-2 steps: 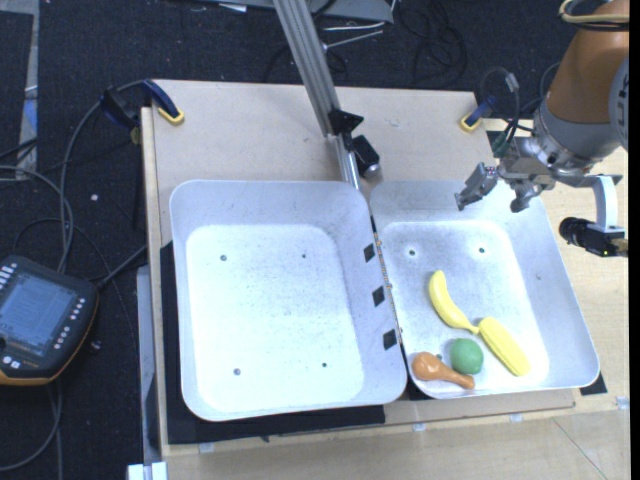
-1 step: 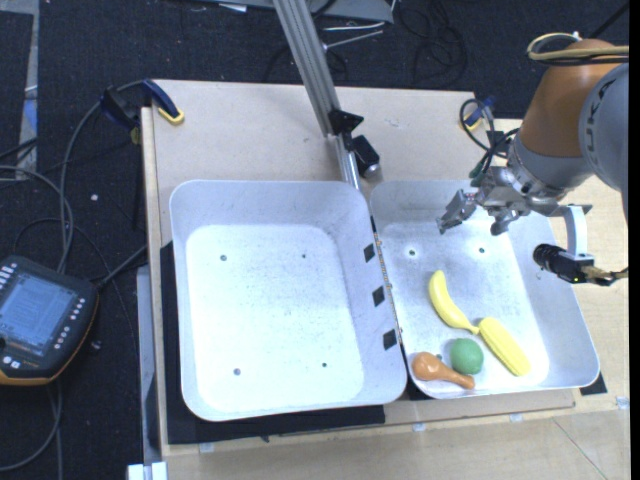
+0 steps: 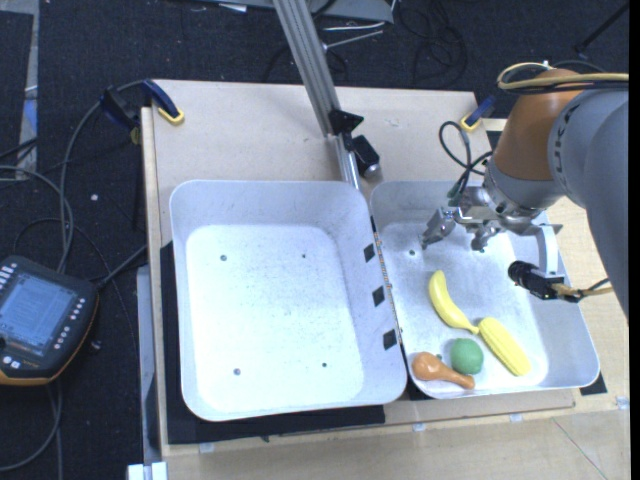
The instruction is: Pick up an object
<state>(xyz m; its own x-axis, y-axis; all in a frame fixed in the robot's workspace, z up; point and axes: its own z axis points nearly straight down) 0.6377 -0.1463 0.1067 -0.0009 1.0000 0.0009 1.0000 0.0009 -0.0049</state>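
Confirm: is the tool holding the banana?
No. The banana lies on the floor of the right bin, apart from the tool, which has nothing between its open fingers.

A grey teach pendant (image 3: 40, 316) lies on the dark floor at far left, black cables (image 3: 60, 183) trailing beside it; a slanted aluminium rail (image 3: 310, 58) crosses the bench's far edge

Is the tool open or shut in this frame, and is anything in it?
Open. The tool hangs over the right bin with its two fingers spread apart and nothing between them; the banana lies below it.
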